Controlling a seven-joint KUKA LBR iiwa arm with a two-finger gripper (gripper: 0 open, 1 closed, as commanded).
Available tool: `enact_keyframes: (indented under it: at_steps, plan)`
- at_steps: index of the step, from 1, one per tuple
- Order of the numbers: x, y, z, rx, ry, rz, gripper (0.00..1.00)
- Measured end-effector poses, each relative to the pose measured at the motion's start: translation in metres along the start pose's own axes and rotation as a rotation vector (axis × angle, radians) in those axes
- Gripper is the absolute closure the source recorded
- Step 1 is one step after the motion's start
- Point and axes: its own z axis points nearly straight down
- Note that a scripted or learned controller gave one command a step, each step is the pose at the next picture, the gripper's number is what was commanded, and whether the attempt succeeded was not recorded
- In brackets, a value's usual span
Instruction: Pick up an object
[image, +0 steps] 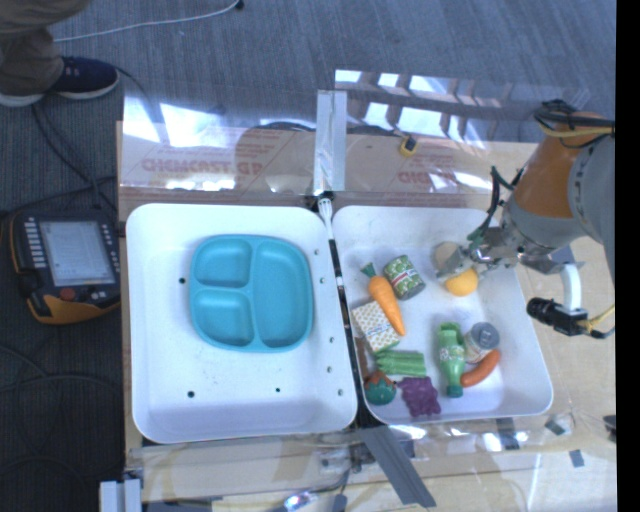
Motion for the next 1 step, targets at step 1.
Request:
enact_keyframes:
  at_steps: [1]
  plan:
    - [0.0257, 0.0268, -0.0707, 0.006, -0.005, 0.104, 1.00]
